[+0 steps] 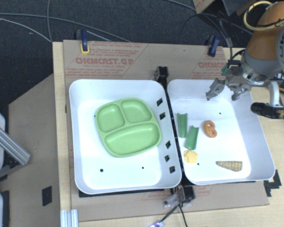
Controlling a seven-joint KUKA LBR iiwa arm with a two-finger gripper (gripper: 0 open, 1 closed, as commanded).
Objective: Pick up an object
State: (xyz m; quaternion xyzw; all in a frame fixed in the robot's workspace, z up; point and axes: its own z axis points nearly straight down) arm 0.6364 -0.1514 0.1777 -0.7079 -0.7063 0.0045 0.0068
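Nothing is picked up yet: the gripper (224, 94) hangs over the far edge of the right bin (255, 141) with its fingers (212, 94) spread apart and bare.

Four small things lie in the right bin, all nearer the camera than the gripper: a green piece (187, 131) by the bin's left wall, a yellow lump (191, 157) below it, an orange ring (209, 129) mid-bin, and a tan cone (230, 165) toward the near rim. Left bin (85, 126) holds a green divided plate (128, 126). Choosing, descending and closing all remain, by my reading.
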